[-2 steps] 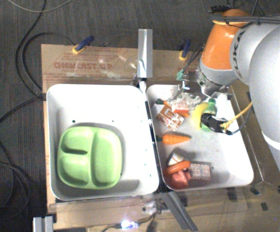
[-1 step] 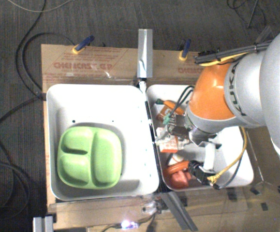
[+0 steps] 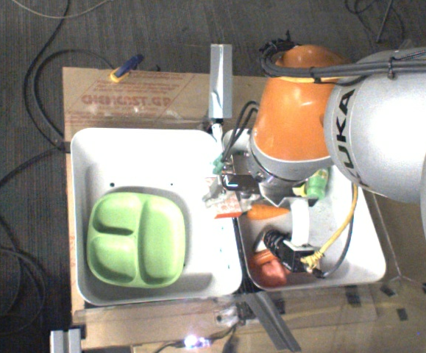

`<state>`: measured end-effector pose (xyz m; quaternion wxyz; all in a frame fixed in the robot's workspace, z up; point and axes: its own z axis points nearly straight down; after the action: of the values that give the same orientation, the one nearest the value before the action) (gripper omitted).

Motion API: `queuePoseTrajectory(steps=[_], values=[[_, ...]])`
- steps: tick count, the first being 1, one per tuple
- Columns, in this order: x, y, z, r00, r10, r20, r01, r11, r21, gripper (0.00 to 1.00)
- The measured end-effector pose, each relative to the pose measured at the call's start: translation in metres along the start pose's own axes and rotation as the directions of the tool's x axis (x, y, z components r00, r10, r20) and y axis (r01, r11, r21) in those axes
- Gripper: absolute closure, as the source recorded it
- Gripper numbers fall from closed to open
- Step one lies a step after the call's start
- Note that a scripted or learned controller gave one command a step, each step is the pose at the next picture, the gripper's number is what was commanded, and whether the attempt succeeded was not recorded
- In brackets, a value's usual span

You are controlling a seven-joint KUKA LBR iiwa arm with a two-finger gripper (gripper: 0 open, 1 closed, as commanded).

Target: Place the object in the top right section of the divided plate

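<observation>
On the grey arm [image 3: 389, 131] above the bins, black "UKA" lettering.

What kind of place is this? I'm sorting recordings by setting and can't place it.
Most likely a robotics lab bench. A KUKA arm reaches over two white bins set on a cardboard sheet, loose cables trail across the dark carpet, and a green divided plate sits as a test prop.

The brown bench [image 3: 139, 101] carries two white bins — left bin [image 3: 135, 142], right bin [image 3: 367, 259] — side by side.
</observation>
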<state>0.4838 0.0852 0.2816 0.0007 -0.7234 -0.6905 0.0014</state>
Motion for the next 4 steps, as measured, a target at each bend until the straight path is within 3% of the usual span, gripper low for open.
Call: queuePoseTrajectory(steps=[1, 2, 3, 4], values=[[0.09, -0.006, 0.12, 0.964, -0.266, -0.001, 0.266, 0.964, 0.004, 1.0], [0.011, 0.03, -0.019, 0.986, -0.167, 0.004, 0.167, 0.986, -0.002, 1.0], [0.076, -0.005, 0.065, 0.981, -0.195, 0.0, 0.195, 0.981, 0.003, 1.0], [0.039, 0.001, 0.171, 0.938, -0.348, -0.005, 0.348, 0.937, -0.015, 1.0]])
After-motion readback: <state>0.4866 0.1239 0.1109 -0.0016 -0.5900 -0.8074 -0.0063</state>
